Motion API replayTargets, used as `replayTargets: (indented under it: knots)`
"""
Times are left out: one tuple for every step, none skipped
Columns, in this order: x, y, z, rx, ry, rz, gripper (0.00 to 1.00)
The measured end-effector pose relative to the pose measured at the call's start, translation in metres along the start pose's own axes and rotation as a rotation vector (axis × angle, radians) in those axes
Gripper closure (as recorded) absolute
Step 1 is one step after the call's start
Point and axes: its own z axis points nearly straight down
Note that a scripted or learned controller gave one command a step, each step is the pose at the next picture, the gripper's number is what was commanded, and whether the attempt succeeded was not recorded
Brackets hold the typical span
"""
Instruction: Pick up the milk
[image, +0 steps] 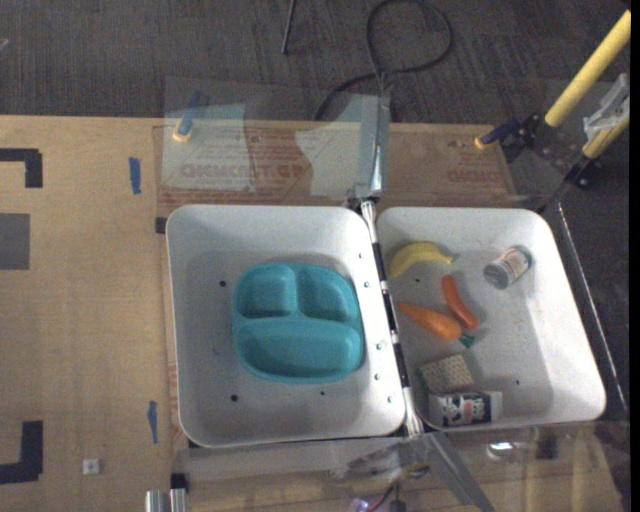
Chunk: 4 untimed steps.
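Camera view: looks down at a slant on a worktop (80, 330) bearing two white bins side by side.
Left bin (195, 400): carries a teal divided plate (297, 322) near its middle.
Right bin (560, 330): carries the milk, a banana (418, 258), two carrots, a can (507, 267) and a cracker (446, 373).
Milk (466, 408): a small carton lying on its side at the near edge of the right bin, toward its near-left corner, just beside the cracker, which sits on its far side.
Carrots: one long (432, 320) and one short (459, 301), lying close together between banana and cracker, apart from the milk.
Pincer: I cannot tell its state; nothing here lets me judge whether it is wide, narrow or holding anything.
Step in hand: by my judgement the pick has not begun; the milk rests untouched on the bin floor.
Next move: it likely calls for a reach from the right, coming down over the carton with the jaws set across its short width.
Edges: the bin's near wall runs right along the carton, and the wall between the bins is near its left end, so room is tight on those sides.
Open room: the right half of the right bin is bare, giving a free path in; the cracker crowds the far side and could be nudged.
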Motion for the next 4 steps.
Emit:
replayTargets:
  knots:
    - [0.008,-0.043,0.264,-0.001,0.001,-0.152,0.0]
    - [-0.011,-0.142,0.349,-0.006,0.002,0.051,0.0]
    - [-0.019,-0.137,0.34,-0.001,0.001,0.051,0.0]
    - [-0.019,-0.145,0.286,0.0,0.001,0.066,0.0]
